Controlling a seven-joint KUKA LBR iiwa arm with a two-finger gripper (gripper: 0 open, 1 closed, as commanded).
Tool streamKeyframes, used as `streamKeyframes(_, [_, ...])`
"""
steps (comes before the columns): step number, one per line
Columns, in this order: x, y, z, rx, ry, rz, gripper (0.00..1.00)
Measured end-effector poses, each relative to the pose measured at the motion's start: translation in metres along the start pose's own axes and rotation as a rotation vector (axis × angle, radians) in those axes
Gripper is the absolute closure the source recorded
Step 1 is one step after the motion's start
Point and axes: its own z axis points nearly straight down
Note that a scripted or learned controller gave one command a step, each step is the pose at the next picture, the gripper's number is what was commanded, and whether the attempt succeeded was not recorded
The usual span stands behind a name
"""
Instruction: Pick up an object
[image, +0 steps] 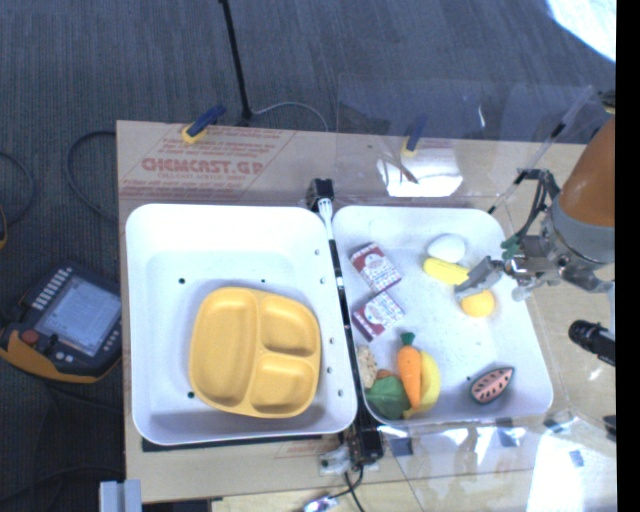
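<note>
You have a brown bench (200, 165) carrying two white bins side by side. The left bin (160, 235) sits at nine o'clock, the right bin (520, 330) at three o'clock, their inner rims touching along a black strip. At twelve o'clock you see two yellow-and-blue clamps (203, 122) on the bench's far edge, well apart.
</note>
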Motion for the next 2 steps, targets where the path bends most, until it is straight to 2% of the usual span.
streamKeyframes(1, [-0.021,0.049,0.132,0.0,0.0,-0.027,0.0])
streamKeyframes(2, [0.003,0.121,0.141,-0.007,-0.002,0.301,0.0])
